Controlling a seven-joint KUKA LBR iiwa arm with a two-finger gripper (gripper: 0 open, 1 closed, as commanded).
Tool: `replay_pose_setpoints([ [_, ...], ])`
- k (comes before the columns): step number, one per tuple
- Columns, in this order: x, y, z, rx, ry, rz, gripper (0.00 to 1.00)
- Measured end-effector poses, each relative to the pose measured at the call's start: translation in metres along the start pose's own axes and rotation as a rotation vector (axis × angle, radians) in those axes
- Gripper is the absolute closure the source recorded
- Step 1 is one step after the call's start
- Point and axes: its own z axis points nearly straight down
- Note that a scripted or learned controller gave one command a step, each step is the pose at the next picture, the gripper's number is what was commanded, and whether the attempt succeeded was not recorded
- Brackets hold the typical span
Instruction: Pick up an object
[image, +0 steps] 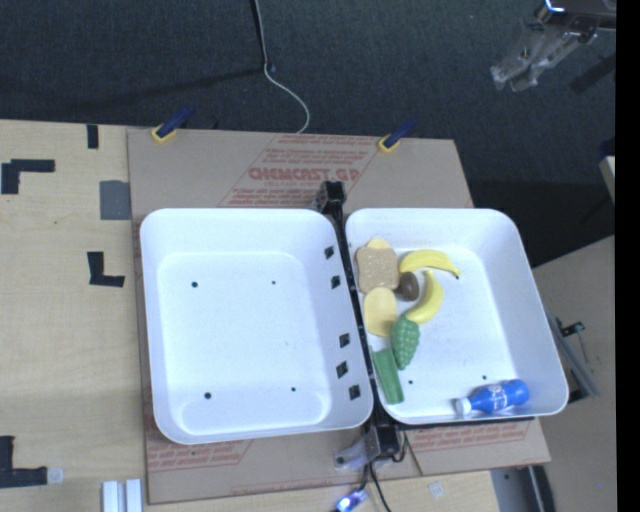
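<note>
Brown cardboard sheet (300, 170) under two white bins (160, 300), dark floor (400, 60) behind.

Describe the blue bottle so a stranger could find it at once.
Look at the right-hand white bin of the two on the bench. In its near right corner lies the blue bottle, on its side with a white cap, apart from the cluster of items along the bin's left wall. It is the one blue thing there; its neighbours are yellow, tan and green.
</note>
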Motion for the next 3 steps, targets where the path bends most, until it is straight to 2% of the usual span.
replay_pose_setpoints([
  [1, -0.056, -0.003, -0.019, 0.012, 0.002, 0.007, 1.0],
  [2, -0.123, -0.003, -0.017, 0.015, 0.001, 0.009, 1.0],
  [3, -0.132, -0.003, -0.017, 0.014, 0.002, 0.004, 1.0],
])
